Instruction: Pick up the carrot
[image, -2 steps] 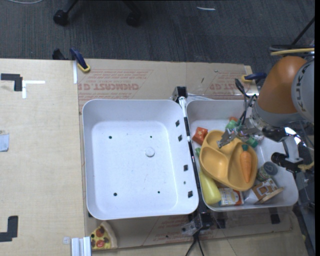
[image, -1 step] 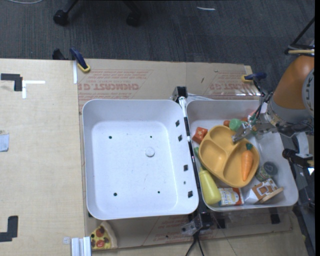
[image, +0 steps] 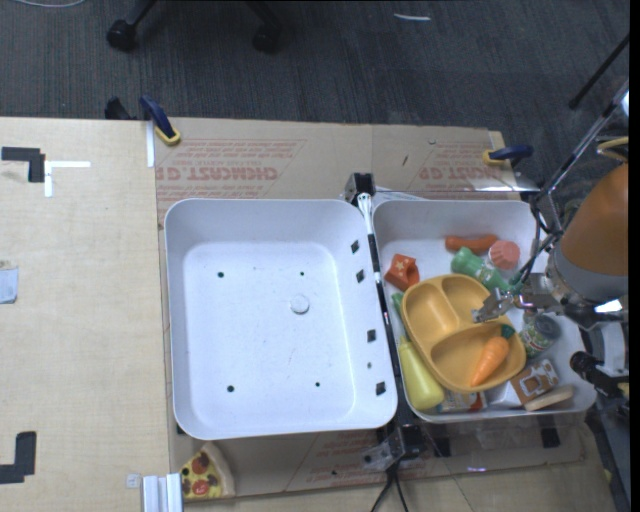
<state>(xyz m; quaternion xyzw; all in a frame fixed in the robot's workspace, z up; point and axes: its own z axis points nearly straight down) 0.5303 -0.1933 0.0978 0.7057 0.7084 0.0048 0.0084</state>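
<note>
The orange carrot (image: 488, 360) lies tilted in the near compartment of a yellow divided plate (image: 440, 320) in the right bin (image: 440, 207). My gripper (image: 497, 304) hangs over the plate's right edge, just beyond the carrot's thick end and a little above it. The carrot rests on the plate, apart from the gripper. The grey arm with its orange band (image: 600, 225) reaches in from the right.
Around the plate in the right bin are a red-orange box (image: 402, 270), a green bottle (image: 468, 264), an orange sausage (image: 470, 242), a pink disc (image: 505, 252), a yellow bottle (image: 418, 378), a can (image: 540, 336) and a small box (image: 540, 380). The left bin (image: 265, 206) stands beside it. A pizza toy (image: 203, 476) lies on the bench.
</note>
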